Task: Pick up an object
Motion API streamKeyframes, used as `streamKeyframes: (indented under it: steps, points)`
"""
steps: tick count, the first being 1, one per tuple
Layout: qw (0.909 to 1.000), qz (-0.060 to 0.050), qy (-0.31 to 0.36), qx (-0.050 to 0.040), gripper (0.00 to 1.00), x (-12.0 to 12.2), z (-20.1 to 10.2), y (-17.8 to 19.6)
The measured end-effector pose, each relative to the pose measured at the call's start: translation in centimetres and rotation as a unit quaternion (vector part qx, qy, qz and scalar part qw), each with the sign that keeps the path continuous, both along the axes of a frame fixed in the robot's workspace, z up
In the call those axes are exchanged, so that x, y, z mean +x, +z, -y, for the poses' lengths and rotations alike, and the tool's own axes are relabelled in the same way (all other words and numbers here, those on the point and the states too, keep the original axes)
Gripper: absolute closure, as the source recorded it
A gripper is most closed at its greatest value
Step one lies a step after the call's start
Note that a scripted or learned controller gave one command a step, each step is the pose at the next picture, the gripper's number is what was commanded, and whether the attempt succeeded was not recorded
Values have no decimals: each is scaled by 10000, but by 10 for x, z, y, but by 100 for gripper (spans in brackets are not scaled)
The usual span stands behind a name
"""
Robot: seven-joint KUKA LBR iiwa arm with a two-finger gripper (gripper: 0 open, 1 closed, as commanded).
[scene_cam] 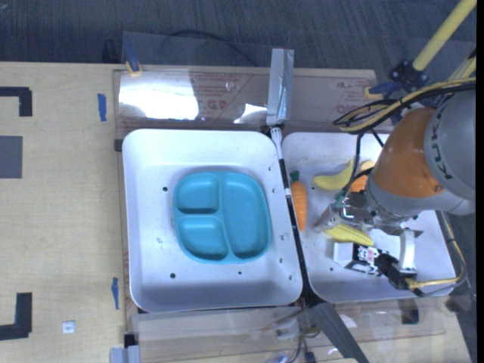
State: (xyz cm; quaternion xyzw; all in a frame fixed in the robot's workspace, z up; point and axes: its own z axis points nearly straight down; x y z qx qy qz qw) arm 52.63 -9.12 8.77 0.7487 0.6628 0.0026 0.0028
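Hanging low over the right bin [318,148], the gripper [344,212] sits among three toy foods, and from where I stand I cannot tell whether it is clenched or released; nothing shows held in it.

The corn [349,234] lies just beside it, on the near side, partly tucked under the wrist. It looks like light, stiff plastic with a bumpy skin, so it should neither crush nor weigh much. Its rounded body could still roll or squirt out, so I would take it across the middle, square to its length.

The carrot [299,205] lies along the bin's left wall, touching it or close to it. It is slim, smooth and tapered, likely slippery. The wall leaves little room on that side, so a grip across it looks awkward.

The banana [335,178] lies toward the far side, near the gripper, curved and glossy. Its thick middle is the fair place to hold, and it has open floor around it.

All three sit close together, so closing on one may nudge another. The arm [404,165] itself hides part of the bin.

The left bin [151,165] holds a blue divided plate [223,216], well apart from the gripper, broad and flat, hard to pinch except at its rim. The counter [60,203] beyond the bins is out of the way.
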Motion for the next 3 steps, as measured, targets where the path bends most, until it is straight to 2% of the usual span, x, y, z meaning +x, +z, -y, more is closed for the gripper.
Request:
streamKeyframes:
  steps: [1, 2, 3]
  points:
    - [9979, 0, 652, 0, 0, -14, 0, 0]
    - [9979, 26, 644, -10, 100, -13, 0, 11]
    - [9998, -23, 197, 8, 100, 47, -64, 98]
